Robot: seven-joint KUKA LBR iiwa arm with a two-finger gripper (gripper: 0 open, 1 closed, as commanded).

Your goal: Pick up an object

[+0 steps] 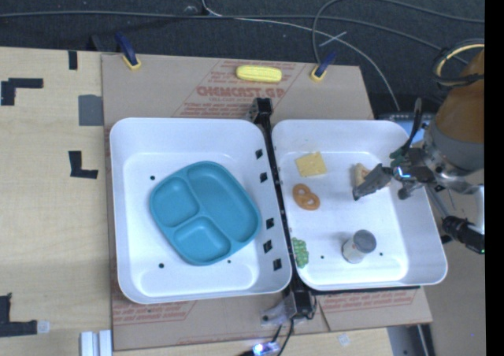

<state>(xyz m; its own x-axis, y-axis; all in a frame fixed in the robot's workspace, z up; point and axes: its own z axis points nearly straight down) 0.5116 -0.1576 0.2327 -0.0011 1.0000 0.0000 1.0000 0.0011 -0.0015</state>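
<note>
Reaching in from the right, the arm's dark two-finger gripper (383,182) sits low over the right-hand shallow white bin (409,268), near that bin's right wall. Its two fingers are spread apart, one dark finger (370,182) slanting left and downward and the other showing as a shorter stub beside the wrist. Nothing lies between them. The tip of the slanted finger is just beside a small pale tan chunk (361,172), and whether it touches that piece cannot be told from this angle.

Behind the gripper, the grey wrist and orange band of the arm (461,122) rise over the bin's right edge.

Left of the gripper, in the same bin, a yellow square sponge-like block (310,165) lies near the upper left, with a brown pretzel-shaped ring (306,197) just below it. A small grey metal can (359,246) lies toward the bin's lower middle, well apart from the gripper. A small green patterned item (300,250) rests against the lower left wall.

The left-hand white bin (134,268) holds a blue three-compartment plastic plate (204,212), tilted diagonally.

Beyond both bins, a yellow corn-cob toy (258,74) lies on the brown cardboard sheet (197,90) that the bins rest on.
</note>
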